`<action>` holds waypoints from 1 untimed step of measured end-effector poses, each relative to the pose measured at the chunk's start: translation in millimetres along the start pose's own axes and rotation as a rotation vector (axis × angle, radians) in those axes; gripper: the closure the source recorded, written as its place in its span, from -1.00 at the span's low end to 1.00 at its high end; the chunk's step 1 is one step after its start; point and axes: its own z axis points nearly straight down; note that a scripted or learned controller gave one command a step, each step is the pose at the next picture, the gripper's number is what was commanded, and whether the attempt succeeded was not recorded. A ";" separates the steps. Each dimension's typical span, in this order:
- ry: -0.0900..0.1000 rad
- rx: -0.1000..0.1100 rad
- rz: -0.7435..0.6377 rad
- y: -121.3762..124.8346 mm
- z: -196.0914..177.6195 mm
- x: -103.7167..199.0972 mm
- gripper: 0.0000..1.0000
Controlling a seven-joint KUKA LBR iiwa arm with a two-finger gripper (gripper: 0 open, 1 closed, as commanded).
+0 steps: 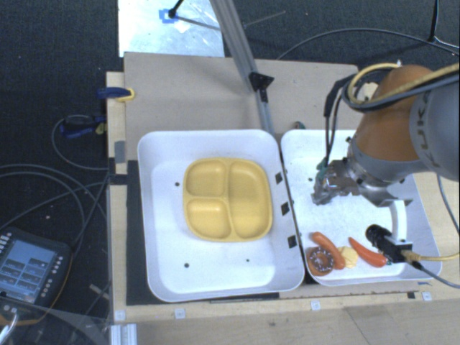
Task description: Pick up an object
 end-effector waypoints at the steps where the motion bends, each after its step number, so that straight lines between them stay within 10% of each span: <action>1: -0.001 -0.002 0.001 24.6 -4.0 44.7 1.00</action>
